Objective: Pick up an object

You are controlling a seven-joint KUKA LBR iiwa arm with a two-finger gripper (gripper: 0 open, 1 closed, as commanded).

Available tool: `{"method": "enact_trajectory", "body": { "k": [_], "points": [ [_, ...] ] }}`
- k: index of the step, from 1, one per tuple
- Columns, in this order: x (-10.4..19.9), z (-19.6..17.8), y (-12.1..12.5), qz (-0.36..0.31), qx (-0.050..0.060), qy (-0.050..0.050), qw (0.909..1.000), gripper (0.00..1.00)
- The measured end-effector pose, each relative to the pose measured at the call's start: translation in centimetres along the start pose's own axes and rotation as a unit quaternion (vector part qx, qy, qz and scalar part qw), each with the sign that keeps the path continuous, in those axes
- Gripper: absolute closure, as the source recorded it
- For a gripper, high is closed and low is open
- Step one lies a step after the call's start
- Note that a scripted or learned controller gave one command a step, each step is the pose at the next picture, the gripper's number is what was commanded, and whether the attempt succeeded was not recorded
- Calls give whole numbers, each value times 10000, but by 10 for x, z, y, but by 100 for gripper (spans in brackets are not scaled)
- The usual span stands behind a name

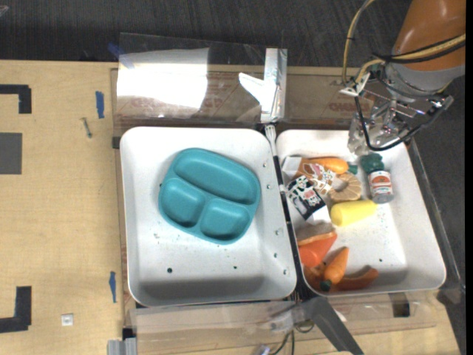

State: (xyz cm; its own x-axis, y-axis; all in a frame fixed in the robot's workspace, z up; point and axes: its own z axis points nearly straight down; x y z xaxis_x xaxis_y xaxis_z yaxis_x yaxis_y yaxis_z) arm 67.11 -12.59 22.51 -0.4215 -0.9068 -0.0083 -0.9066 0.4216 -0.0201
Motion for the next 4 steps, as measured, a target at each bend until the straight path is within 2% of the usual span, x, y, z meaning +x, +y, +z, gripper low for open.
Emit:
{"method": "enact_trajectory", "body": {
  "k": [1, 2, 3, 4],
  "points": [
    [59, 11, -23, -2809, -69, -8, 9597, 100],
    [-10, -5, 7, -3302, -88, -22, 9439, 100],
    [-75, -16, 38, -3583, -91, -28, 9336, 100],
    [23, -30, 77, -4271, -105, -11, 9041, 100]
  ]
}}
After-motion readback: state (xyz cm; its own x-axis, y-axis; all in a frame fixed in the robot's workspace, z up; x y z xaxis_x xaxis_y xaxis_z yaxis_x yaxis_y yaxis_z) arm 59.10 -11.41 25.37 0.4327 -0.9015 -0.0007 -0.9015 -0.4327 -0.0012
